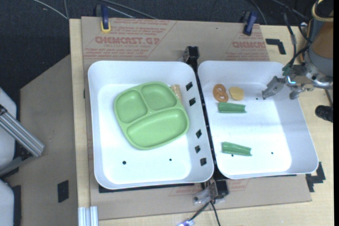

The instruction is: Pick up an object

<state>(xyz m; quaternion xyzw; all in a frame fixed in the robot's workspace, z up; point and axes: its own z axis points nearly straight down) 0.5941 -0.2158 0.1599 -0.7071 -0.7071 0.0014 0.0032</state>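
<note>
We are seeing the gripper hanging over the upper right part of the right bin, its two grey fingers splayed apart with nothing between them, so it is standing released. Taking that right bin as our landmark, we are finding four small things lying on its floor, all toward its left half and well apart from the gripper. An orange ring-shaped piece is resting near the bin's upper left corner, and a yellow round piece is sitting just beside it on the side nearer the gripper. Below those two, a green strip is lying flat and roughly level, and farther down toward the bin's lower edge a second green strip is lying slightly tilted. To the left of the right bin, touching it along a shared black divider, the left bin is holding a green divided plate turned at an angle, with a small tan piece peeking out at the plate's upper right edge.
</note>
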